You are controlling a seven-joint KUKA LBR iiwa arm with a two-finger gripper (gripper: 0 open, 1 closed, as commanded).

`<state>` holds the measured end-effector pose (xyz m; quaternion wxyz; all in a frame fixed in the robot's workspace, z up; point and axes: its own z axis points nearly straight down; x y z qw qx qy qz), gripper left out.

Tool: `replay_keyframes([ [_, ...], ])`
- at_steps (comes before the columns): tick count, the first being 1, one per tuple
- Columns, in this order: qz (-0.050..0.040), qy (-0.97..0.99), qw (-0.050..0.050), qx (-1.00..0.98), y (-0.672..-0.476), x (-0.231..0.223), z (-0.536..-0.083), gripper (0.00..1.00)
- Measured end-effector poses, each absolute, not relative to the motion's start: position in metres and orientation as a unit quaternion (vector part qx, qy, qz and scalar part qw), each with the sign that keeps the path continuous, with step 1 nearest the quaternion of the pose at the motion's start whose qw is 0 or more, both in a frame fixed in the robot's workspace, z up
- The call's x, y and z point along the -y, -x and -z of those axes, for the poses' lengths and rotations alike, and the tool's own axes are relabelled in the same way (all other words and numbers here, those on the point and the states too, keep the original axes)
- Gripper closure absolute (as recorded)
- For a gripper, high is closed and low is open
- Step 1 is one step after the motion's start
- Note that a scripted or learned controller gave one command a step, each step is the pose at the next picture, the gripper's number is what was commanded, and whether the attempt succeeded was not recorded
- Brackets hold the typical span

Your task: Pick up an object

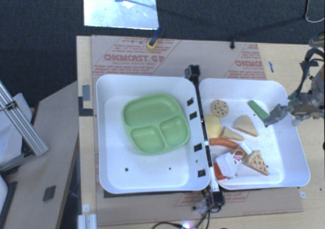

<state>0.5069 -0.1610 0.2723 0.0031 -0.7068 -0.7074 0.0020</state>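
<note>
Green stick (258, 109) lies at my gripper (274, 116), whose grip I cannot tell. Cookie (219, 107), cheese (246, 125), sausage (223, 142) and pizza (257, 163) crowd the right bin (294, 169); the left bin (109, 172) holds a tray (155, 124).

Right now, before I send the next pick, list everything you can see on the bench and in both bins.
Left bin: 1, white, left half of the bench.
Right bin: 1, white, right half, touching the left bin.
Divided plate: 1, light green, three compartments, middle of the left bin.
Cookie: 1, tan with dark chips, upper left of the right bin.
Green piece: 1, green, upper right of the right bin, by the gripper.
Cheese wedge: 1, pale tan, centre of the right bin.
Yellow piece: 1, yellow, left side.
Hot dog: 1, orange-red, below it.
Pizza slice: 1, lower right.
Red and white carton: 1, lower left.
Gripper: 1, grey, over the right bin's right side.
</note>
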Motion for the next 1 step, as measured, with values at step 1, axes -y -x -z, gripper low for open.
replay_keyframes([
  [1, 0.0005, 0.706, -0.001, 0.708, -0.5088, 0.1608, -0.2769, 0.00],
])
